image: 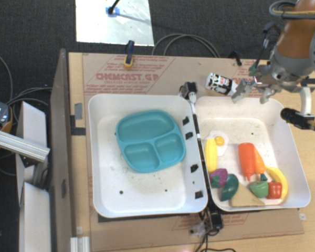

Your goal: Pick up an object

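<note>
The pincer [256,91] is hanging over the far rim of the right bin [299,167], its two fingers spread apart and holding nothing. Above it, the grey arm [296,51] with its orange band is reaching in from the right. Just to the pincer's left, a small black-and-white bottle [219,84] is lying on its side on the tabletop [157,72], outside both bins and near one fingertip; whether the two are touching is hard to tell from this angle.

Below the pincer, toy foods are lying across the near half of the right bin. A fried egg [219,140] is sitting beside a yellow corn cob [211,155], with a purple piece [218,177] and a dark green piece [230,187] nearer the front. An orange carrot [249,159] is lying mid-bin, and a banana [279,178] is curving around a red-and-green piece [266,188], possibly a pepper or apple, at the front right corner.

In the left bin [107,193], a teal divided plate [149,139] is resting alone. Beyond the tabletop, a silvery sheet [114,14] is lying on the dark floor.
</note>
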`<action>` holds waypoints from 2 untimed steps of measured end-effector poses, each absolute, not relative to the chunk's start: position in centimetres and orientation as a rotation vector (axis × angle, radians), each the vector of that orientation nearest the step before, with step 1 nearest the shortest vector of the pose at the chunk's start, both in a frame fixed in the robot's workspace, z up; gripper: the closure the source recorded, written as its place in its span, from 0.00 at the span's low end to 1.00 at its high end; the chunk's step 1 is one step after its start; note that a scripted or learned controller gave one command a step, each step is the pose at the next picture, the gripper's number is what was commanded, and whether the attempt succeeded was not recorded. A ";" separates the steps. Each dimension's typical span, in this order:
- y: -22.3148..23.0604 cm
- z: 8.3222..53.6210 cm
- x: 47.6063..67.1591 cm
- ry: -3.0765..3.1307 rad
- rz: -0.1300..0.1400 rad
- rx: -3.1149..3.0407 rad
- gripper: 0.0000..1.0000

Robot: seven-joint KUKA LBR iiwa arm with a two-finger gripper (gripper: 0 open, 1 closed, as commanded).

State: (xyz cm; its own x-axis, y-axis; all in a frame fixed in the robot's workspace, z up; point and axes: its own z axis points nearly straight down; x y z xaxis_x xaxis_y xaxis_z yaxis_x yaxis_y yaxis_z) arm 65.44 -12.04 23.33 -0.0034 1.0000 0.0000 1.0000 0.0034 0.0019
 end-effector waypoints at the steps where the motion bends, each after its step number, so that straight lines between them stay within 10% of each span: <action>1: -13.6 10.2 56.9 2.228 -0.015 2.234 0.00; 2: -16.7 8.8 54.5 2.214 0.003 2.218 0.00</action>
